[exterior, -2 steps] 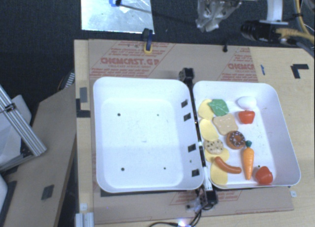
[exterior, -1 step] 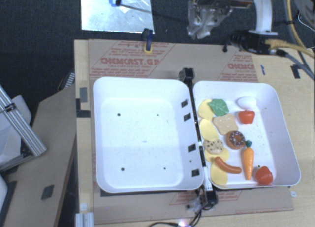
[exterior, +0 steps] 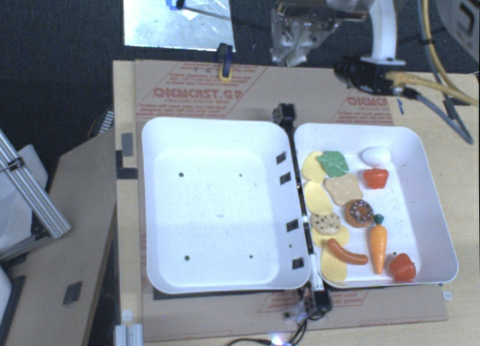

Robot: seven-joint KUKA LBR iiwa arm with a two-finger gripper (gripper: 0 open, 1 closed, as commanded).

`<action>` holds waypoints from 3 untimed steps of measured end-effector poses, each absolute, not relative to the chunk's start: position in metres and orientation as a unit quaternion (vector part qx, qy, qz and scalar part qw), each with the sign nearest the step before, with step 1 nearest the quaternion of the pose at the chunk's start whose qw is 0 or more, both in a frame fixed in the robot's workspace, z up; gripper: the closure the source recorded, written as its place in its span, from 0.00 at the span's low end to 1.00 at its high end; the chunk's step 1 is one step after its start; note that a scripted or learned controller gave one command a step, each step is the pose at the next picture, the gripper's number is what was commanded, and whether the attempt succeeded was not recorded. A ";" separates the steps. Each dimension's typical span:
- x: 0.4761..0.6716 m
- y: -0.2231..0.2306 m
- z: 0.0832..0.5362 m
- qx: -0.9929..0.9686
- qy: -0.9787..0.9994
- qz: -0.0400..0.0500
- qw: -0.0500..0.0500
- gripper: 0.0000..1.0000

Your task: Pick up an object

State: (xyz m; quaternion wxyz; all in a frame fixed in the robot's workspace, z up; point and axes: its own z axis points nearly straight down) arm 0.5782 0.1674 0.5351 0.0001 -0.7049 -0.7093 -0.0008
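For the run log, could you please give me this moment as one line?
tool: above bench, behind bins | holding: nothing seen | right bin: toy food incl. carrot, sausage, doughnut | pick: not yet done

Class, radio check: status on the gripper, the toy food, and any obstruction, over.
Gripper high above the bins' far edge, nothing between its fingers. Toy food untouched in right bin: carrot, sausage, donut. No obstruction over them.

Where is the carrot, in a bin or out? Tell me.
In. The carrot lies flat in the right bin, between the sausage and a tomato.
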 end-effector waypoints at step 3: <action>0.638 0.234 0.461 -0.707 -0.707 -0.003 -0.002 1.00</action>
